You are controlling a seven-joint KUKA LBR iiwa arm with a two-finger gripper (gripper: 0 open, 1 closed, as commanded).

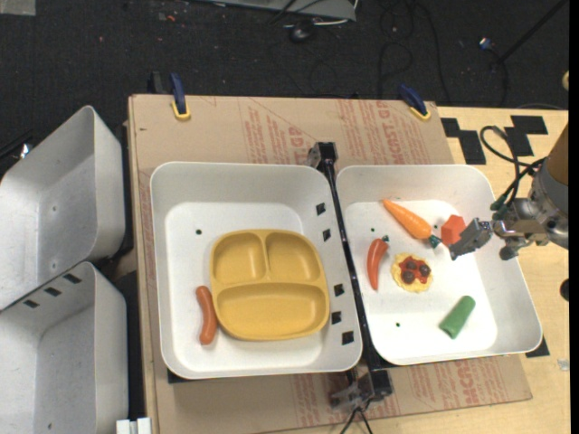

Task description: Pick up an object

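In the right bin [507, 328] lie an orange carrot [407, 218], a red chili pepper [375, 263], a small round tart with berries [413, 273], a green pickle [458, 316] and a small red block [452, 228]. My gripper [487, 243] hovers over that bin's right side, reaching in from the right. It is open with nothing between its fingers. The left finger [467, 239] is just right of the red block, close to it or touching it.
The left bin [172, 269] holds a yellow divided plate [269, 284] and a brown sausage [207, 315] to its left. A black divider [342, 251] runs between the bins. Two white tubs [54, 242] stand at the far left. Cables [507, 147] trail near the arm.
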